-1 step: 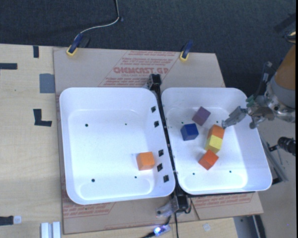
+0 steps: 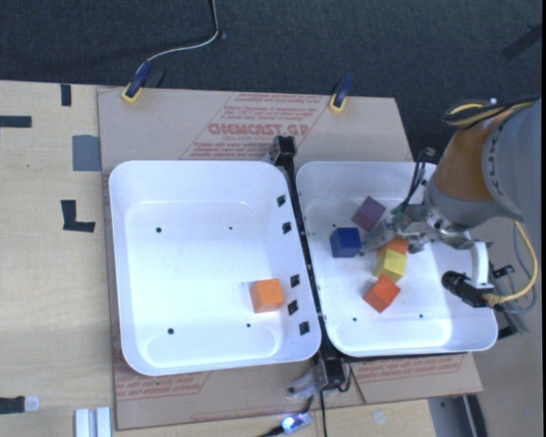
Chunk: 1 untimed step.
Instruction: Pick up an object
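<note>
The arm [image 2: 487, 167] reaches in over the right edge of the counter [image 2: 36, 244] and comes down into the right bin [image 2: 409, 340]. Its hand [image 2: 396, 235] sits low among the blocks near the middle of that bin, just beside the purple block [image 2: 369, 213] and right above the yellow block [image 2: 391, 263]. A small orange block [image 2: 398, 245] shows at the fingertips, touching the top of the yellow one; whether the hand is clamped on it, or apart or together, cannot be told from this angle.

The blue block [image 2: 345, 242] lies near the bin's left wall, just beside the purple one and a little toward the front edge. The red-orange block [image 2: 380, 293] rests tilted just in front of the yellow block, toward the bin's front edge.

The left bin [image 2: 127, 198] holds a single orange cube [image 2: 267, 295], near its front right corner and well apart from the others.

Both bins rest on a sheet of printed cardboard [image 2: 246, 126] held at the counter's far edge by two clamps [image 2: 138, 82]. A black divider [image 2: 296, 235] runs between the bins.
</note>
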Available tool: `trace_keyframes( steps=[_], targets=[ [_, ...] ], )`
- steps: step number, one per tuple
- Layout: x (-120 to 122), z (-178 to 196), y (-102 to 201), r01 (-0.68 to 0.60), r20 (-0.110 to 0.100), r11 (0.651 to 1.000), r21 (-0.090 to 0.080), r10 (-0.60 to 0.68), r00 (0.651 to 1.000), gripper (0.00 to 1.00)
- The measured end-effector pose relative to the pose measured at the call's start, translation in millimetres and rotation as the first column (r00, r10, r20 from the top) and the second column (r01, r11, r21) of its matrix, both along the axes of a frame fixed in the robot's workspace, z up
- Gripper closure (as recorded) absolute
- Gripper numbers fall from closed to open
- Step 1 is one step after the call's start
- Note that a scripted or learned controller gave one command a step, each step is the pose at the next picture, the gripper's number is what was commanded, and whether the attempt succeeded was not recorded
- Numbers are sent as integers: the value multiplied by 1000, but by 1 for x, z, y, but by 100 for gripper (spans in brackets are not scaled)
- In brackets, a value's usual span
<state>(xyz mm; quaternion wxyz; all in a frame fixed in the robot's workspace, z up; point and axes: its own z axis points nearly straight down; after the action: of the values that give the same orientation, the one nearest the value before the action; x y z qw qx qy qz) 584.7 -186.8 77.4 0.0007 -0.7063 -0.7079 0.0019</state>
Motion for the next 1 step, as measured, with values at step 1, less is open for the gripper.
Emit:
trace_keyframes(
  steps=[1],
  targets=[
    [2, 18, -1, 0, 7, 1000, -1, 0, 1000, 100]
  ],
)
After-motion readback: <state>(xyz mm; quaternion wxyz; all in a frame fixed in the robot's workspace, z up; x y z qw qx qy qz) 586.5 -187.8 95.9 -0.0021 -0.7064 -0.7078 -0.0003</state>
